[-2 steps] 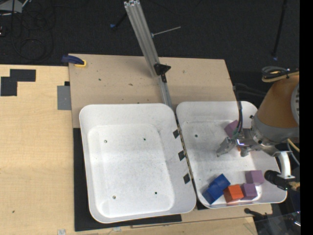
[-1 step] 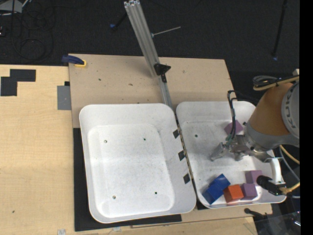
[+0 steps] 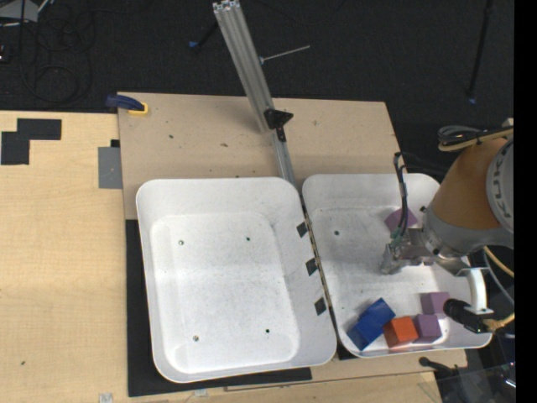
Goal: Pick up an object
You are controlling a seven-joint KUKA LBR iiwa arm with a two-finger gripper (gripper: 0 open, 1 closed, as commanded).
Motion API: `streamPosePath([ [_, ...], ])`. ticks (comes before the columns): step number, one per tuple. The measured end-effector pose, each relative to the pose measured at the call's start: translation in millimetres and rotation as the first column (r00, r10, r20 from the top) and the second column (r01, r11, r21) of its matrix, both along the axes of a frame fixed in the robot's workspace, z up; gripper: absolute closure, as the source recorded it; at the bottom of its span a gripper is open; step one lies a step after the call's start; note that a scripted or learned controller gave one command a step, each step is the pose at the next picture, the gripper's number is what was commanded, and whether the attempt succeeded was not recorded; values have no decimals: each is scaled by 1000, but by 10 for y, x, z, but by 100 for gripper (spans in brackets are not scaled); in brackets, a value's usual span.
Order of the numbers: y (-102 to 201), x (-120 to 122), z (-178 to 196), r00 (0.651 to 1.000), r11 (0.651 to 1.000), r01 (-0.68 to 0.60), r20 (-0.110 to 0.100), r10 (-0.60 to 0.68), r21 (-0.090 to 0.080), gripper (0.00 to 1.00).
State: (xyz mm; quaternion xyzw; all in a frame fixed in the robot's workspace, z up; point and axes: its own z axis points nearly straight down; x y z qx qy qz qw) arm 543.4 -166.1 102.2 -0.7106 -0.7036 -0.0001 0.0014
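The gripper [image 3: 393, 261] is down inside the right bin [image 3: 352, 204], near a purple block [image 3: 394, 219] just behind it, its jaw state impossible to tell, while a blue block [image 3: 371, 323], orange block [image 3: 402, 331] and two more purple blocks [image 3: 431, 316] cluster at the bin's near edge.

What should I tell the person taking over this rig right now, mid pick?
Gripper: low in the right bin, near its middle; finger state not readable, nothing seen held.
Things: blue block, orange block and two purple blocks lie along the right bin's near edge. Another purple block sits just behind the gripper. All five lie in the right bin, beside the left bin.
Done: arm is down in the bin.
Left: grip a block and lift it.
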Motion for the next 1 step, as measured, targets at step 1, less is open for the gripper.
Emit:
streamPosePath([
  [1, -10, 31, 631, 1000, 1000, -13, 5, 13, -3, 100],
])
